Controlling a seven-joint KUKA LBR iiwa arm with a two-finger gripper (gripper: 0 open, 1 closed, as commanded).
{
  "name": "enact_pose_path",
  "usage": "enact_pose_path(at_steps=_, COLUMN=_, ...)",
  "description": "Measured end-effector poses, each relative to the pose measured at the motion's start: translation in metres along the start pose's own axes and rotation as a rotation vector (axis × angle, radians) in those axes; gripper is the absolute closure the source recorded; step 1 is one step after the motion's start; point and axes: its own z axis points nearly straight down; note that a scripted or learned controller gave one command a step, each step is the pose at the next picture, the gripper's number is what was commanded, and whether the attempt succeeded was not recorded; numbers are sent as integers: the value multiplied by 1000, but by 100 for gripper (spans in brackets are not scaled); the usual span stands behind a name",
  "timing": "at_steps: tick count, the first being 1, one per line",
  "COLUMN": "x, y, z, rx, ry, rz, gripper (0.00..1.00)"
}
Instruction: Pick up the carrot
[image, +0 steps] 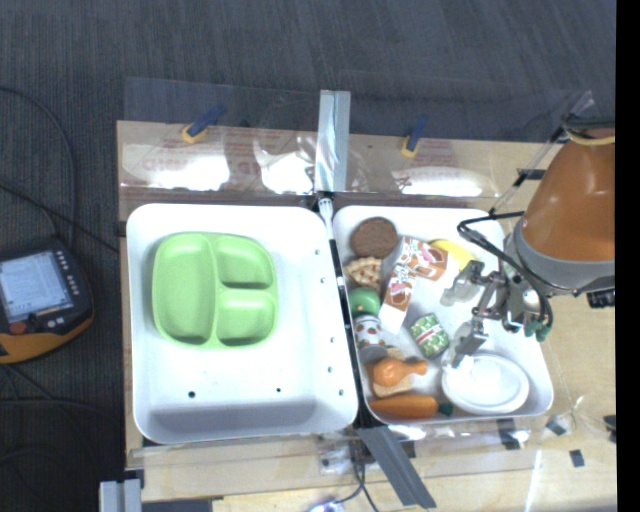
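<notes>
Nearest the lens: grey arm (570, 215) with orange band, reaching in from the right over the right bin. Below it, wooden tabletop (590, 400) carrying two shallow white bins side by side. Left bin (240, 400) holding a green divided tray (212, 288), set toward its far left part. Right bin (540, 390) crowded with play food. White round plate (485, 385) in its near right corner. Brown round patty (374, 237) at the far left corner, a waffle piece (364, 270) just beside it. Printed carton (410, 270) lying tilted near the middle, a small green-and-white packet (428, 335) nearer the plate. Chicken drumstick (395, 373) near the front wall. Carrot (404, 407) lying flat along the front wall, just beside the drumstick, left of the plate, well apart from the pincer. Pincer (478, 320) hovering above the plate's far edge, pointing left and down, fingers spread, nothing between them.
</notes>
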Motion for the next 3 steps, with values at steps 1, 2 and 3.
enact_pose_path(at_steps=1, x=-2, y=-2, z=125, rx=-1, ry=-39, rz=-168, gripper=0)
enact_pose_path(at_steps=2, x=1, y=18, z=136, rx=0, ry=-49, rz=-120, gripper=0)
enact_pose_path(at_steps=3, x=-127, y=-36, z=142, rx=2, ry=-19, rz=-264, gripper=0)
